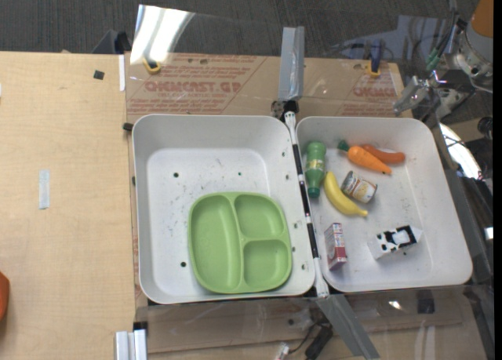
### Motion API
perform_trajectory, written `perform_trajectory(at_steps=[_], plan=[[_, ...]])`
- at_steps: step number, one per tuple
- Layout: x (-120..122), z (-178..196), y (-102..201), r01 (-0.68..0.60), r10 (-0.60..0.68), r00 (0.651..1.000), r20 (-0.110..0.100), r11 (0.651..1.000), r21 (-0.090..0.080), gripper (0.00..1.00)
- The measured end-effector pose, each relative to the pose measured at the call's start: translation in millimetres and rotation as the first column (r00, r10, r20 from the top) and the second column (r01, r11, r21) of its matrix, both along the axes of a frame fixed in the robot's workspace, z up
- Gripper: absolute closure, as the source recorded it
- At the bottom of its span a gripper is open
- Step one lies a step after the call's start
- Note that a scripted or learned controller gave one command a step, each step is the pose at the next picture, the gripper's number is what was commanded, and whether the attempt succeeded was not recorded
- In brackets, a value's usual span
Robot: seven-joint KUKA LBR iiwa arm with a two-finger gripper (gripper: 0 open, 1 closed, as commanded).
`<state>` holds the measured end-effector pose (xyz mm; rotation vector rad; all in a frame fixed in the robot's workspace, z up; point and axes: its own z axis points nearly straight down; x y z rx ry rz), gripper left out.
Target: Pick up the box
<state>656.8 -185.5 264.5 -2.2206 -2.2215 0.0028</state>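
Box: your red box (336, 245) lies in the right bin (439, 194).
Gripper (413, 96): beyond the bin's far corner; you cannot tell its opening.

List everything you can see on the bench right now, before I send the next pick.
Left bin: one, white, beside the other.
Divided plate: one, green, in left bin.
Right bin: one, white.
Bottle: one, green, right bin, left edge.
Carrot: one, orange, far side.
Banana: one, yellow, middle.
Can: one, beside banana.
Box: one, red and white, near left corner.
Toy: one, black and white, near side.
Gripper: beyond right bin's far corner.
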Motion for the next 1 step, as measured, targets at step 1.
perform_trajectory(at_steps=[1], plan=[[-8.7,-137.7,25.6,-0.040,0.040,0.999,0.001,0.999,0.000,0.00]])
